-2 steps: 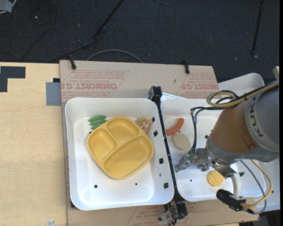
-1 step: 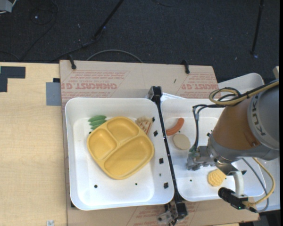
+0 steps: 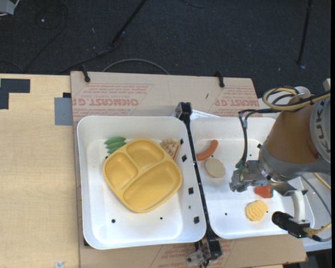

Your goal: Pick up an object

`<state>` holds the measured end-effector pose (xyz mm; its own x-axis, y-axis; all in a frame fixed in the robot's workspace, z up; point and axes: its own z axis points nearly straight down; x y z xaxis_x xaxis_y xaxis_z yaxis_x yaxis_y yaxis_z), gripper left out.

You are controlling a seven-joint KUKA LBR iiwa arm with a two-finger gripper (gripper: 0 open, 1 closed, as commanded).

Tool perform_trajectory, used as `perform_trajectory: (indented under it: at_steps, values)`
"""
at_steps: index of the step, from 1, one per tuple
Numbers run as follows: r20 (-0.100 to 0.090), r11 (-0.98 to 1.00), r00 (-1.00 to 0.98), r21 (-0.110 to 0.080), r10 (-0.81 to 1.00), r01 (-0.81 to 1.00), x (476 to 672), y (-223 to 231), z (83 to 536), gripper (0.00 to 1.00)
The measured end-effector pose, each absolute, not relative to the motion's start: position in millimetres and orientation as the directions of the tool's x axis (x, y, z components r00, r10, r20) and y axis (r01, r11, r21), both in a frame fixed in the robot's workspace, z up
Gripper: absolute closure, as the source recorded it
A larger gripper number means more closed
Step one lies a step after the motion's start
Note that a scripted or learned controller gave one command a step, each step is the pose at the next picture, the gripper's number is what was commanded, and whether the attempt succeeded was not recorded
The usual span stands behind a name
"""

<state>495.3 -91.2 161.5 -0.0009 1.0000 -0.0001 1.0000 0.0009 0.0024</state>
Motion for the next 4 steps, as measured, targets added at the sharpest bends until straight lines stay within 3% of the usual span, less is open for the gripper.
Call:
perform_trajectory:
  at_steps: [1,2,4]
  values:
    - [0.000,0.001,-0.001,0.004,1.000,1.000,494.6,-92.2,224.5,1.00]
    - [0.001,-0.001,0.001,-0.003,1.000,1.000,494.3,-92.8,223.9,1.00]
    - [0.001,0.004,-0.004,-0.002,1.000,1.000,535.0,1.8,224.6,1.00]
